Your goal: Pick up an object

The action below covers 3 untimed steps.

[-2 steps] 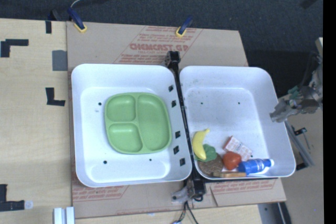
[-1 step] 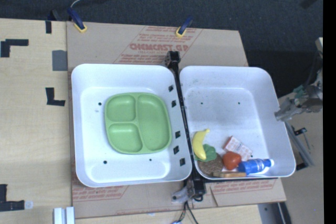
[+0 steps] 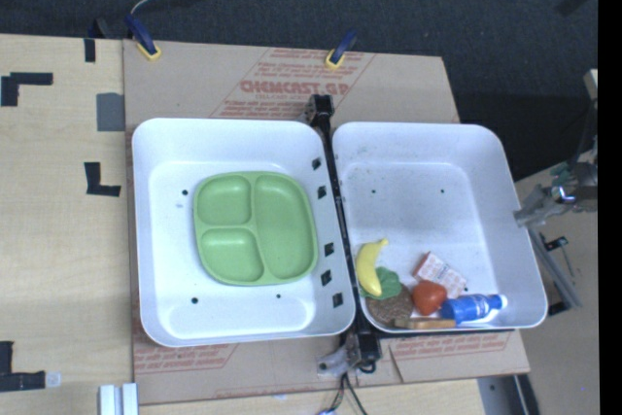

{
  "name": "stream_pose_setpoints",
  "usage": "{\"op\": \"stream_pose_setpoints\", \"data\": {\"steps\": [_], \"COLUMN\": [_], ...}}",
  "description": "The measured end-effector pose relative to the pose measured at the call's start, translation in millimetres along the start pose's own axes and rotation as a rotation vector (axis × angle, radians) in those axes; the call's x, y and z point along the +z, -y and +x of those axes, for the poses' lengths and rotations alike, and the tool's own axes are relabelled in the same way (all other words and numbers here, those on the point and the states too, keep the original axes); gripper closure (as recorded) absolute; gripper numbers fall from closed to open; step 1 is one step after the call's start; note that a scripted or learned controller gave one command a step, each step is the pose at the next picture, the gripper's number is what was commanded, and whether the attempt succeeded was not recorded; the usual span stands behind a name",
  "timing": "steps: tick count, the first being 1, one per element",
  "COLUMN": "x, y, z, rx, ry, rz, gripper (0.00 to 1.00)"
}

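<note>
We see the jaws [image 3: 562,194] at the right edge of the view, just outside the right bin [image 3: 486,146], but they are too small and blurred for us to tell whether they stand wide or narrow. Nothing shows between them. In the near corner of that bin lie the objects in a huddle: a yellow banana [image 3: 370,267], a green piece [image 3: 389,284] touching it, a red piece [image 3: 430,296], a blue bottle [image 3: 472,308] on its side, and a small white packet [image 3: 434,267]. The left bin [image 3: 160,151] holds a green divided plate [image 3: 257,228]. Both bins sit on the counter [image 3: 58,209].
</note>
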<state>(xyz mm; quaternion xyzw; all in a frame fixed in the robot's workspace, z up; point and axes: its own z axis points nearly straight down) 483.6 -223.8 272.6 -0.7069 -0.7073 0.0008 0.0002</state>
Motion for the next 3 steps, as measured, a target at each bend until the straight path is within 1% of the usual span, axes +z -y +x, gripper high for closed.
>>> {"op": "stream_pose_setpoints", "data": {"steps": [1, 2, 3], "x": [137.6, 88.6, 81.7], "y": [-8.7, -0.1, 0.2], "z": [108.5, 198.6, 272.8], "rx": [-0.002, -0.002, -0.002], "ry": [-0.003, -0.001, -0.001], "rz": [0.004, 0.001, 0.001], "gripper": [1.0, 1.0, 1.0]}}
